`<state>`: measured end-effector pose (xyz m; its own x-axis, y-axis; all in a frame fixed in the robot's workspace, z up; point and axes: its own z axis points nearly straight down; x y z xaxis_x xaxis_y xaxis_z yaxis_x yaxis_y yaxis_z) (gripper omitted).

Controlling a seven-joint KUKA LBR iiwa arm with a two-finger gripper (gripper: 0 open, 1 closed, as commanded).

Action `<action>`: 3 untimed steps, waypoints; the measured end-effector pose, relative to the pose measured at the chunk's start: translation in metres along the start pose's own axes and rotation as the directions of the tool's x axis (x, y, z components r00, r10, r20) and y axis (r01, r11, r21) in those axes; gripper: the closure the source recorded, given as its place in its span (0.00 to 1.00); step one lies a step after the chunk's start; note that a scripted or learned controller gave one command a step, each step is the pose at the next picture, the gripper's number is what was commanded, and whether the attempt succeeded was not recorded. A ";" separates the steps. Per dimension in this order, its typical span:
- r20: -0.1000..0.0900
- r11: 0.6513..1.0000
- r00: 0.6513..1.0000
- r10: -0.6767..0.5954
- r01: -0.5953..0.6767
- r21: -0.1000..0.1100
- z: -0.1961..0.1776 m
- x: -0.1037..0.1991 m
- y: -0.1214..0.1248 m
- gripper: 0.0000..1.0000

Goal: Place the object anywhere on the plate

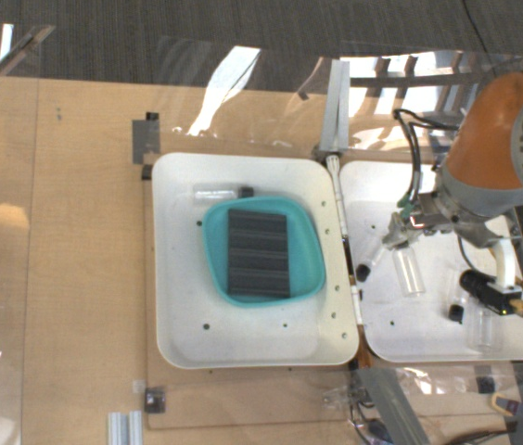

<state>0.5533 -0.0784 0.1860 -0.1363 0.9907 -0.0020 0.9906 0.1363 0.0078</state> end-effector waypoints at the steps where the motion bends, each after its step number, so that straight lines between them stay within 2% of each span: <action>1: -0.002 0.995 0.995 -0.099 0.099 0.001 -0.017 0.074 0.022 1.00; 2: -0.001 0.995 0.995 -0.099 0.099 0.001 -0.017 0.074 0.022 0.00; 3: -0.002 1.000 1.000 -0.008 0.008 0.005 0.001 0.123 -0.020 0.00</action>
